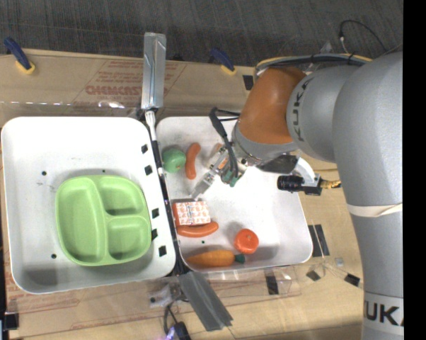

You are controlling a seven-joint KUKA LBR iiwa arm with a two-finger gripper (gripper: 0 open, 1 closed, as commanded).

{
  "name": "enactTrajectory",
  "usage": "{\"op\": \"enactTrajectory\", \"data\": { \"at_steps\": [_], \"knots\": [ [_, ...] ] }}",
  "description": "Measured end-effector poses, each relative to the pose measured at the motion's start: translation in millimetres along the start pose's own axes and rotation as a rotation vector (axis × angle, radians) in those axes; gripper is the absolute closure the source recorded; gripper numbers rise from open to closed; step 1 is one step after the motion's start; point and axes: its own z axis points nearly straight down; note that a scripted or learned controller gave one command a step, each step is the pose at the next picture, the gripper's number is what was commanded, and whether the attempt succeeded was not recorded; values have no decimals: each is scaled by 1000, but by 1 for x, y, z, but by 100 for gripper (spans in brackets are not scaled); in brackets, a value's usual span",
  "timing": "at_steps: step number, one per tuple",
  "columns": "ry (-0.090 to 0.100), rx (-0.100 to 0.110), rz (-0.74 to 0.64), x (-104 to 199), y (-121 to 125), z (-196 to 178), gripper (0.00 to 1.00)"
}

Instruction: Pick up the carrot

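The carrot (211, 258) is orange with a small green top at its right end. It lies flat along the front wall of the right bin (284, 222). My gripper (208, 176) hangs over the middle of that bin, well behind the carrot, pointing down and to the left. It is open with nothing between its fingers. A small patterned box (190, 211) and a red sausage (197, 229) lie between the gripper and the carrot.
A green ball (174, 159) and a slim orange-red piece (192, 160) lie at the right bin's back left. An orange tomato-like ball (246, 241) sits just right of the carrot. The left bin (22, 147) holds a green divided plate (103, 219).
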Motion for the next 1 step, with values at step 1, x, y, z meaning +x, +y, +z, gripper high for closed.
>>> {"op": "enactTrajectory", "data": {
  "at_steps": [1],
  "knots": [
    [-4,-1,291,-56,-28,-85,0]
  ]
}}
